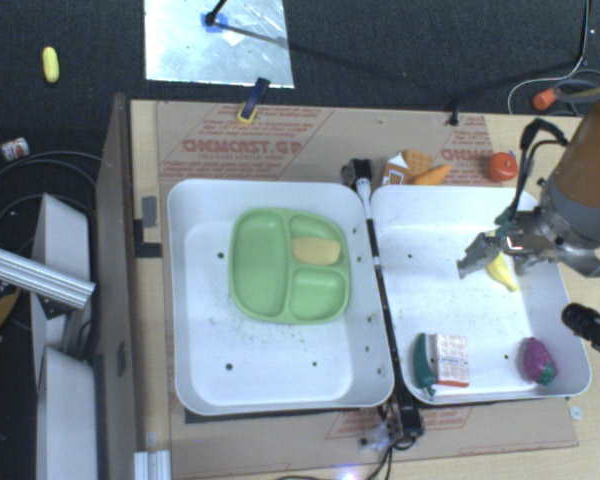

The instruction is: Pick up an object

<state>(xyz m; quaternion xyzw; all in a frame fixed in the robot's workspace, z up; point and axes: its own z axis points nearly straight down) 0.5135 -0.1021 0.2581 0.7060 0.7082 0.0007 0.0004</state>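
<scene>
My gripper (483, 255) hangs over the upper right part of the right bin (420, 298), at the end of the grey arm with its orange band. A small yellow banana-shaped object (503, 273) lies right beside the gripper's tip, partly under it; whether it is gripped or just resting on the bin floor I cannot tell. A purple eggplant-like toy (536, 360) sits in the bin's front right corner. A small white and red carton with a green end (442, 359) lies along the front edge.
The left bin (210, 368) holds a green divided plate (270, 268) with a yellow item (316, 251) in its upper right compartment. Behind the right bin lie an orange carrot (430, 175), a small box (394, 174) and a red-orange ball (501, 166).
</scene>
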